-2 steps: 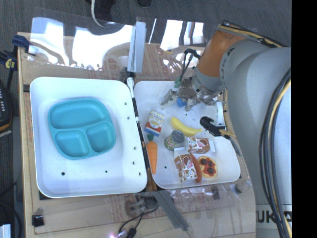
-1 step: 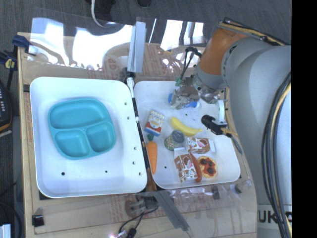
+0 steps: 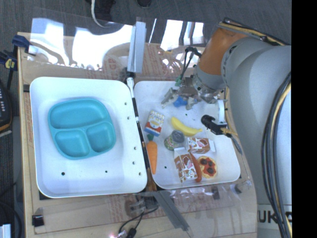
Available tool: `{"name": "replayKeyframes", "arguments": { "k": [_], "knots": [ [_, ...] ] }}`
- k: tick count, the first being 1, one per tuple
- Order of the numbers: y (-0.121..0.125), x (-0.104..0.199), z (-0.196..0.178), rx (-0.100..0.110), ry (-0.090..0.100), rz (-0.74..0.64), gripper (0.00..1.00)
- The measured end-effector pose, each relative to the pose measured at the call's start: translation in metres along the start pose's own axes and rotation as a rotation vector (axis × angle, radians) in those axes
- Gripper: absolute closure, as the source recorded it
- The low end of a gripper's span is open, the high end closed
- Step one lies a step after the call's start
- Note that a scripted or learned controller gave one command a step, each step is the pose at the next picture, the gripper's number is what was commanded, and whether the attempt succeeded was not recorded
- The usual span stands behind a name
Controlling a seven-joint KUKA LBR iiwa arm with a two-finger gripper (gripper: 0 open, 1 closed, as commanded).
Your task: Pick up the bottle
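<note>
You're seeing two bins (image 3: 44, 90), one banana (image 3: 186, 127), one carrot (image 3: 152, 157); pincer (image 3: 179, 98) state I cannot tell; no label is reading clearly.

From my seat the left bin (image 3: 37, 133) offers the most room: a blue tray (image 3: 81, 128) sits mid-floor, with bare white around it on all sides. The right bin (image 3: 148, 90) is crowded. Carton (image 3: 155, 122), banana (image 3: 185, 127), can (image 3: 174, 141), carrot (image 3: 152, 156) and packets (image 3: 190, 165) pack its middle and near half, leaving narrow gaps. I see bare floor at its far-left corner. The gripper (image 3: 181, 98) and arm (image 3: 247, 83) block the far-right side.
</note>
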State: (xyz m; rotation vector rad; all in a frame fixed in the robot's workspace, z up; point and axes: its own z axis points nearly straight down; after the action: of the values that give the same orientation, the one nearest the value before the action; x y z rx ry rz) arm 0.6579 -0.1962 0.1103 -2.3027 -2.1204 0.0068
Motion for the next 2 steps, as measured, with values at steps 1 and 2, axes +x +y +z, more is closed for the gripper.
{"name": "replayKeyframes", "arguments": {
  "k": [1, 2],
  "knots": [
    [0.0005, 0.001, -0.01, -0.001, 0.0, -0.005, 1.0],
    [0.0005, 0.0013, -0.0099, -0.001, 0.0, -0.006, 0.0]
  ]
}}
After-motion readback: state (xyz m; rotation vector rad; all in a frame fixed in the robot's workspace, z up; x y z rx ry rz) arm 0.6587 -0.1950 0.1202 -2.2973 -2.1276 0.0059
